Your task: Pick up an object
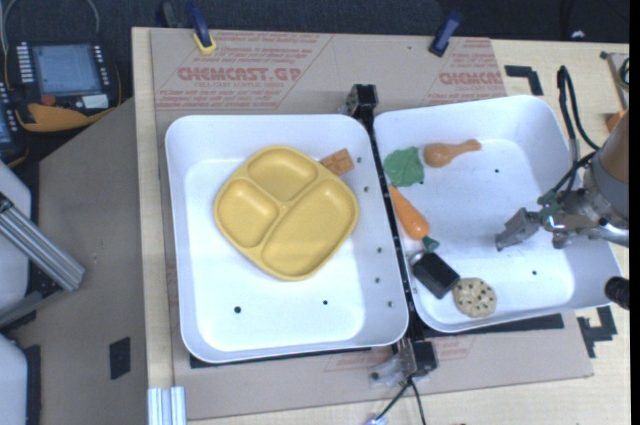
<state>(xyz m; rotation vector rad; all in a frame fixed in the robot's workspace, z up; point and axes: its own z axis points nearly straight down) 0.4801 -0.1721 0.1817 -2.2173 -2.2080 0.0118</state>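
A brown bench (300, 63) with red writing on it stands on a dark blue floor, and it bears two white bins side by side. The left bin (200, 293) holds a yellow plate (287, 210) with three parts, and a small brown block (338, 161) peeks out at the plate's upper right edge.

The right bin (540, 128) holds the small things to pick from. A carrot (408, 214) lies along the bin's left wall, with a green leaf (404, 165) just above it. A tan drumstick (449, 152) lies near the top of the bin, beside the leaf. Lower down sit a black block (436, 274) and a round cookie (474, 297), almost touching each other.

The arm comes in from the right edge of the frame and leans low over the right bin. The gripper (522, 229) points to the left and sits just above the white floor, in a bare spot well apart from every toy. Its grey fingers (515, 232) are too small and blurry here, so I cannot tell if they are spread or pressed together. Nothing sits between them.

I think the arm is at the reaching step, and no toy is picked up yet. Next, it likely needs to slide left and down toward the cookie or the black block, put one finger on each side, and squeeze. The cookie is flat, so it may slip.
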